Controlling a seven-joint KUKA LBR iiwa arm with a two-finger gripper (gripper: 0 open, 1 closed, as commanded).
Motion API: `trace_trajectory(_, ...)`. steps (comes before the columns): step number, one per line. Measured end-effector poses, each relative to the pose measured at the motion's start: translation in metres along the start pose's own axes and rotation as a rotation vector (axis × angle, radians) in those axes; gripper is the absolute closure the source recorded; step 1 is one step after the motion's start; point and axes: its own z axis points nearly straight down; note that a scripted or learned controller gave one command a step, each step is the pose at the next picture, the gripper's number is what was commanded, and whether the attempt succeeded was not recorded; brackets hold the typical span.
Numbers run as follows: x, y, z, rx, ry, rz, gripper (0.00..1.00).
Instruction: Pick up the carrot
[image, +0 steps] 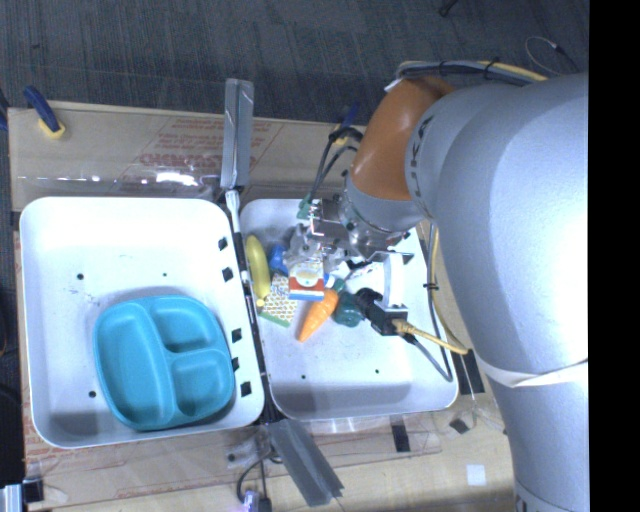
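Note:
An orange carrot (316, 313) lies tilted on the floor of the right bin (345, 385), thick end up by a pile of small toys. My gripper (322, 243) hangs over the back of that bin, just above the pile and a short way behind the carrot. The arm's wrist covers most of it. Nothing shows held in it.
The pile holds a yellow banana-like piece (257, 266), a red-and-white box (306, 286), a patterned packet (280, 305) and a teal item (349, 311). A black-and-yellow cable (405, 328) crosses the right bin. The left bin (120, 235) holds a blue divided tray (163, 360).

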Motion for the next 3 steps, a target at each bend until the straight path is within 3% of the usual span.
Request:
trace_trajectory(1,0.000,0.000,0.000,0.001,0.000,0.000,0.00)
trace_trajectory(2,-0.036,-0.031,0.050,0.003,0.000,0.198,0.00)
trace_trajectory(3,-0.085,0.000,0.081,-0.033,0.013,0.583,0.00)
